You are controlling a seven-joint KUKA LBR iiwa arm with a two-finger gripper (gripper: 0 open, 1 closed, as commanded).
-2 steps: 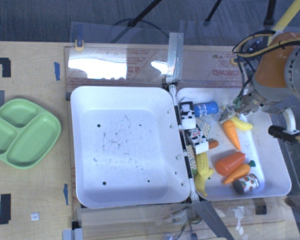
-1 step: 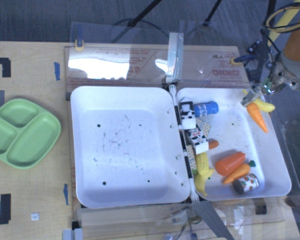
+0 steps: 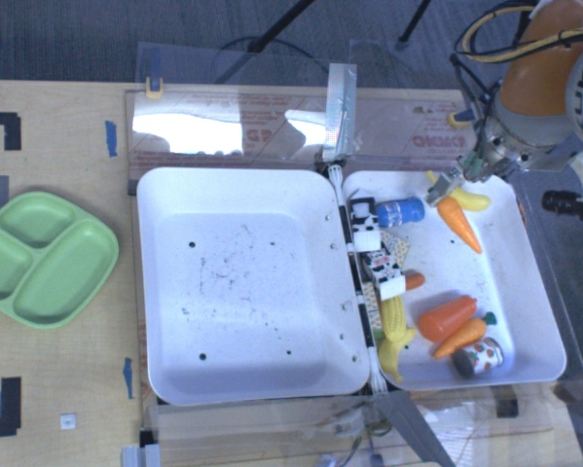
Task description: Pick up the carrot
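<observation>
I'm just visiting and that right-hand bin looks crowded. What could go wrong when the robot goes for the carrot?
The gripper hangs at the thick end of a carrot with a yellow toy right beside it, so it might catch that instead. A second carrot lies lower in the right bin, beside an orange pepper and a small can, an easy mix-up.

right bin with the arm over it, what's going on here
The arm is reaching in from the right, with its gripper low over the far end of the right bin. The gripper is at the top end of a carrot that lies beside a yellow piece; whether it has hold of the carrot can't be told. A second carrot, a blue bottle and other toy food lie elsewhere in that bin. A green plate sits on the bench to the left.
</observation>
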